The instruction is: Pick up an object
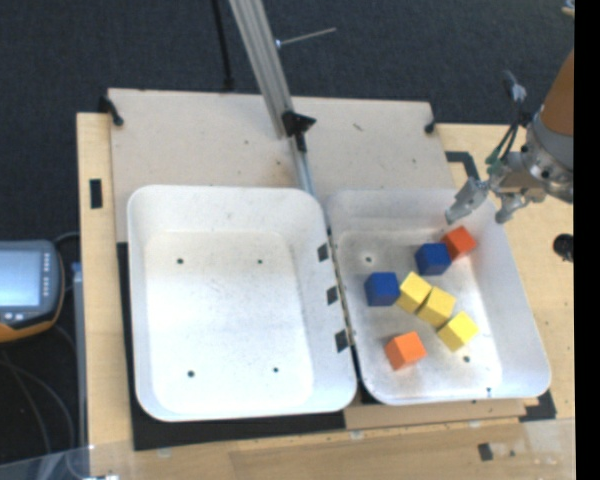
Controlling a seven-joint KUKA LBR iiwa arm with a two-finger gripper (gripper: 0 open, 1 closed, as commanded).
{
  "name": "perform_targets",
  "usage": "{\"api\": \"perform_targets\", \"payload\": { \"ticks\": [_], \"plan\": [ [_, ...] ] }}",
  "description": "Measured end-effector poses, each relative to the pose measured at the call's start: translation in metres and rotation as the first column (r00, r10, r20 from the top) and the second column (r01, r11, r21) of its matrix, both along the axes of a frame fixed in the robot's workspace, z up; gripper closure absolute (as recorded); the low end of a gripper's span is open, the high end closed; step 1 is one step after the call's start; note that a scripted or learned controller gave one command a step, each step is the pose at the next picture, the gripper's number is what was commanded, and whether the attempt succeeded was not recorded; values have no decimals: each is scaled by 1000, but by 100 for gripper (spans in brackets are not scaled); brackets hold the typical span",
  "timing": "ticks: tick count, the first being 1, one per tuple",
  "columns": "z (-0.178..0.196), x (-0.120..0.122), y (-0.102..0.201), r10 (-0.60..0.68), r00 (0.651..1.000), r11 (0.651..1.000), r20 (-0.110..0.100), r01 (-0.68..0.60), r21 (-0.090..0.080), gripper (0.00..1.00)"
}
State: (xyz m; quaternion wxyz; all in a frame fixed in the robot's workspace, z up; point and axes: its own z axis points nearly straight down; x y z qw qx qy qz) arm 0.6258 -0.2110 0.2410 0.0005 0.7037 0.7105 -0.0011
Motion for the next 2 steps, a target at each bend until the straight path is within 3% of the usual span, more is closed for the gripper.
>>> {"api": "perform_targets", "payload": {
  "ticks": [1, 2],
  "plan": [
    [111, -55, 11, -10, 1000, 1000, 10, 10, -1, 0],
    [6, -71, 50, -4, 1000, 1000, -6, 4, 4, 0]
  ]
}}
